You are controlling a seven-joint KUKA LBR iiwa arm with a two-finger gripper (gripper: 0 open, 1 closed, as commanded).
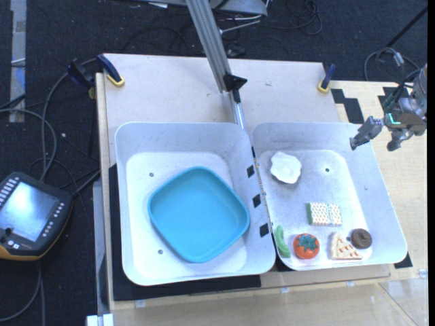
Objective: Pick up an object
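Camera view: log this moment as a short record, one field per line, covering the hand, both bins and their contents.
hand: open, holding nothing, above the right bin's far right corner
left bin: holds a blue tray
right bin: holds six toy foods
far item: white fried egg
middle item: cracker
near row, left to right: green piece, tomato, pizza slice, chocolate donut

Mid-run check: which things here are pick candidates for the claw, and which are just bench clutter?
Pick candidates, all in the right bin:
fried egg
waffle
tomato
pizza slice
donut
green piece
The claw hangs at the bin's far right edge.

Just lying about:
blue tray in the left bin
teach pendant
yellow clamps
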